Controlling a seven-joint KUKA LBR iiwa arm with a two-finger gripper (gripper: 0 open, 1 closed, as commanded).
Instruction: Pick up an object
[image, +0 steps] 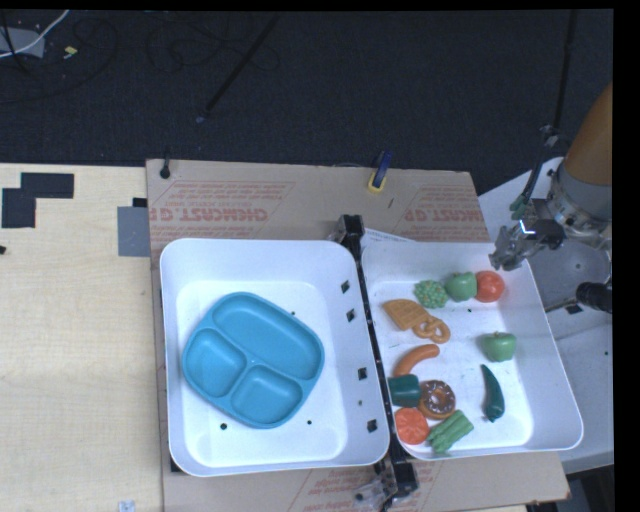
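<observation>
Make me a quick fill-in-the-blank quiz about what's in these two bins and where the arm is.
1. The blue divided plate lies in the ____ bin.
2. The red tomato touches a ____ toy on its left.
3. The gripper hovers near the right bin's far ____ corner.
4. The donut has ____ frosting.

Missing words: left; green; right; brown

faint red mirrored lettering on cardboard sheet (300, 200), unreadable
</observation>
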